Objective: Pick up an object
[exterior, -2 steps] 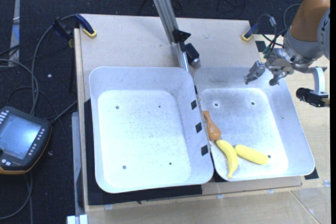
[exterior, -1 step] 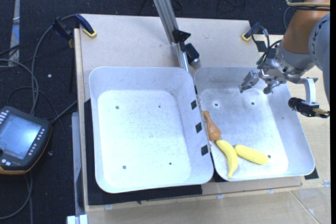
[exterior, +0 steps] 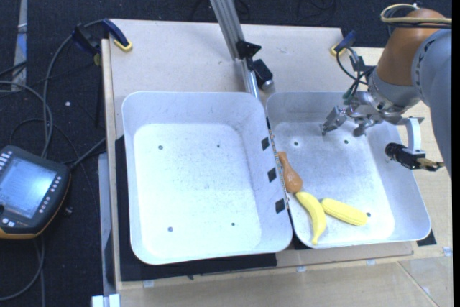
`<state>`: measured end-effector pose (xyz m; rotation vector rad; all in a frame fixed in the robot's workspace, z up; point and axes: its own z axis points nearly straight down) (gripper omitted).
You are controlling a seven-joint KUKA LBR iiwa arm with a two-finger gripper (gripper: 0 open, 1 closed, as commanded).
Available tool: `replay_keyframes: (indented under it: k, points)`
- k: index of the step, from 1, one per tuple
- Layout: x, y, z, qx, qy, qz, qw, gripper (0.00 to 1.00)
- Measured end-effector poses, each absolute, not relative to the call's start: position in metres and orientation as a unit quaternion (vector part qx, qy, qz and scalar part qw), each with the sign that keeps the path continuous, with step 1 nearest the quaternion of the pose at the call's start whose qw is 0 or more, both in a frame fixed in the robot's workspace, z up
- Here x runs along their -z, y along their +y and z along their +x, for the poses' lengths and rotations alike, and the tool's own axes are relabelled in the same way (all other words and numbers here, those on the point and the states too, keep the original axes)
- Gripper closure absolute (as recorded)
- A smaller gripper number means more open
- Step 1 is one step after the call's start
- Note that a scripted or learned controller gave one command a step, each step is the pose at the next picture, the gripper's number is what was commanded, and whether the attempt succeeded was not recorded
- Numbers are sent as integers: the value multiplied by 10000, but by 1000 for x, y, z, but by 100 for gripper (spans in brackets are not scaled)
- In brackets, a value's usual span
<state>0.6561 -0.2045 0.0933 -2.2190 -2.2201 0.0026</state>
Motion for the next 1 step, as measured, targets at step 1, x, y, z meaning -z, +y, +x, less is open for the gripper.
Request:
replay_keyframes:
  k: [1]
  points:
    - [-106,-205,657,1,-7075,-7067,-6,100]
